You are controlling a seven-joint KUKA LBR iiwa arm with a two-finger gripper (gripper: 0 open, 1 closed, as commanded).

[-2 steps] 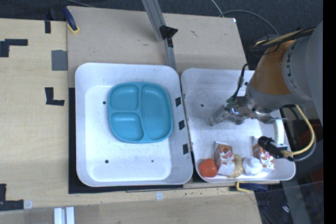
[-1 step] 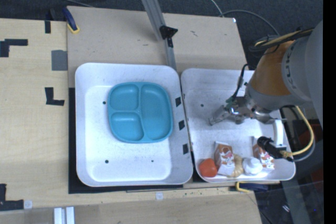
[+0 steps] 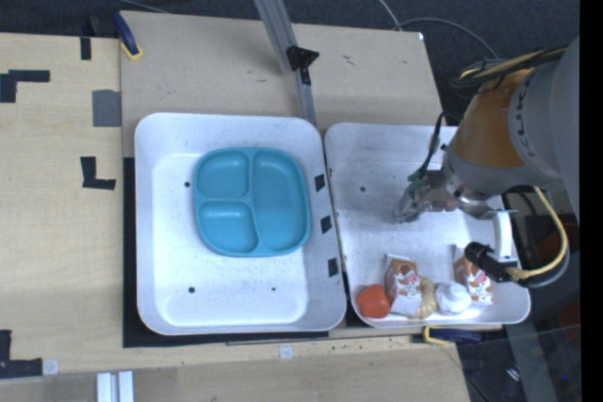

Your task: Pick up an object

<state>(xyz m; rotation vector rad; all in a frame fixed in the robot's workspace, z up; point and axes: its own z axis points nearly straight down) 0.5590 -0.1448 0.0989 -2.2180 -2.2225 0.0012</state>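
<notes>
My gripper [image 3: 411, 208] hangs low over the middle of the right bin [image 3: 367, 155], reaching in from the right, with bare bin floor under it. Several small objects lie along that bin's front edge. A red round item [image 3: 374, 300] is at the front left. Beside it lies a white and red packet [image 3: 403, 283], then a tan piece [image 3: 428, 299], a white cap-like item [image 3: 454, 299] and another red and white packet [image 3: 471, 276]. All of these lie in front of the gripper, apart from it.
The left bin [image 3: 155, 231] holds a blue divided plate [image 3: 252, 201]. A grey metal bar [image 3: 268, 0] slants down from the top to the gap between the bins. A yellow cable [image 3: 556, 245] loops by the arm at the right.
</notes>
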